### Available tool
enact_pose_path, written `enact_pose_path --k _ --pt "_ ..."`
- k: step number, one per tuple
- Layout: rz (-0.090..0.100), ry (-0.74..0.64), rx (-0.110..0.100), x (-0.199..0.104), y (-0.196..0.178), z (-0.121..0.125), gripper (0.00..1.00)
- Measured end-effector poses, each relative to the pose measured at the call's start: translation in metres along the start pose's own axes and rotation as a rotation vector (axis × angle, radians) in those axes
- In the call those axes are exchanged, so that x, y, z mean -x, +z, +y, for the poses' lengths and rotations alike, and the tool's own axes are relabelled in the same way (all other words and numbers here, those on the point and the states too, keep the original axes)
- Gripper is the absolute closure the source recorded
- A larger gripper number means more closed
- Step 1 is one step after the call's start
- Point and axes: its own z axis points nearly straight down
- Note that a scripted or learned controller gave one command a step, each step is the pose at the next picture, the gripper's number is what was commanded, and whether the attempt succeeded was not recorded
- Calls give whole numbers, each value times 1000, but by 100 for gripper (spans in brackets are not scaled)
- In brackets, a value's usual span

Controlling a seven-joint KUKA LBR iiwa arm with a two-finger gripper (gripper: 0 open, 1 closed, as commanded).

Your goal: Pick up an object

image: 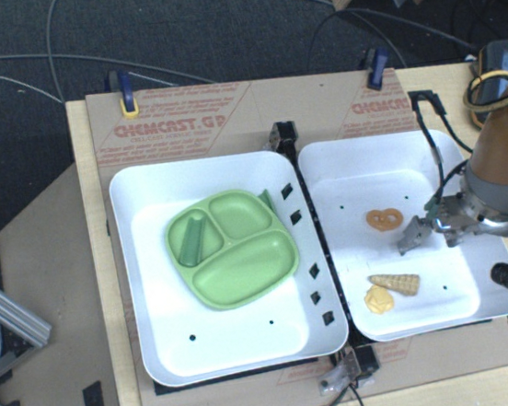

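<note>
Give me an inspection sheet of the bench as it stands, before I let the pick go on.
Surface: cardboard-covered bench bearing the left bin and right bin, side by side.
Job's things: pretzel, cone-shaped piece and yellow piece lie in the right bin, apart from the gripper.
Clutter: green divided plate in the left bin, a green stick in one compartment.
Grippers: gripper low over the right bin, beside the pretzel, nothing between its fingers.
Cables: black cable across the right bin's far corner; thin ones on the floor.
Surroundings: dark floor, blue clamps on the far edge.
</note>
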Motion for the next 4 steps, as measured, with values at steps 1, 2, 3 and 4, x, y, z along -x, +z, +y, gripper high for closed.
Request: enact_pose_path --k 1,2,3,4 --pt "0 0 2 -1 36 -1 0" --pt "-2 0 7 0 23 1 100" --pt "-6 0 14 5 -35 1 100" --pt "-6 -2 16 4 -100 0 100"
